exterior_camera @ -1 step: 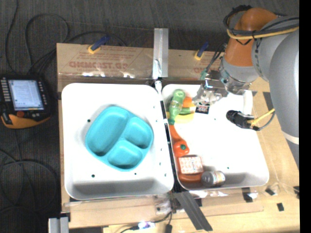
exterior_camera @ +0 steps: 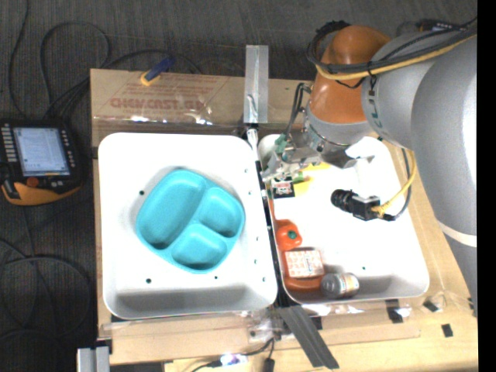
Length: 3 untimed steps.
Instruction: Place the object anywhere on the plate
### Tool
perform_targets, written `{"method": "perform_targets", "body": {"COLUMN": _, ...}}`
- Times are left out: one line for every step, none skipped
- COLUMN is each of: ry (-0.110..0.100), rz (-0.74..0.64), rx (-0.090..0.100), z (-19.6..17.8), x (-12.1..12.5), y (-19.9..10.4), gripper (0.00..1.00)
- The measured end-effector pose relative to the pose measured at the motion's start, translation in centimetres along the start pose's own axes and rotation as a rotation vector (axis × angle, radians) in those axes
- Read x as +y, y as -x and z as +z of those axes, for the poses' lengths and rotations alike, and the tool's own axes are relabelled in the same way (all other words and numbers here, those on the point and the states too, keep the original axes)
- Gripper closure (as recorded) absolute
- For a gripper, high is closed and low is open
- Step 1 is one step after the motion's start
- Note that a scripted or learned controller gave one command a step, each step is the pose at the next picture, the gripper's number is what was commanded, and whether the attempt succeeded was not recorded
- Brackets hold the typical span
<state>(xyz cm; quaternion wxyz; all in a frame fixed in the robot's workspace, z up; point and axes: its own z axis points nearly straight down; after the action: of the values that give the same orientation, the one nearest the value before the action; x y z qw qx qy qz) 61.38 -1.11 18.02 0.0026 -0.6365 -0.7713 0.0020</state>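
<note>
Here the blue plate (exterior_camera: 190, 219), with three wells, lies askew in the middle of the left white bin (exterior_camera: 128, 277). Right of the plate, past the seam between the bins, the right bin (exterior_camera: 387, 246) holds an orange bottle (exterior_camera: 302, 260) with a pale label and a grey cap. It lies on its side along the wall nearest the plate. Up and right of the plate, the claw (exterior_camera: 280, 165) hangs over that bin's far corner. I cannot tell whether it is open or closed, or whether it has hold of anything. Just below it sits a small black-and-yellow item (exterior_camera: 284, 187), possibly a tag. Beyond the plate a cardboard sheet (exterior_camera: 178, 95) with red lettering covers the desk (exterior_camera: 194, 339). Left of the plate, a handheld screen (exterior_camera: 35, 157) and loose cables (exterior_camera: 54, 53) lie on dark carpet (exterior_camera: 46, 308).
</note>
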Motion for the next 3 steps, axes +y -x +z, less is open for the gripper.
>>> {"method": "perform_targets", "body": {"ry": -0.001, "rz": -0.074, "rx": 0.0, "z": 0.0, "x": -5.1, "y": -7.0, "gripper": 1.0}}
{"method": "perform_targets", "body": {"ry": 0.002, "rz": -0.404, "rx": -0.004, "z": -2.8, "x": -1.5, "y": -4.4, "gripper": 1.0}}
{"method": "perform_targets", "body": {"ry": 0.0, "rz": -0.664, "rx": -0.002, "z": 0.0, "x": -6.7, "y": -7.4, "gripper": 1.0}}
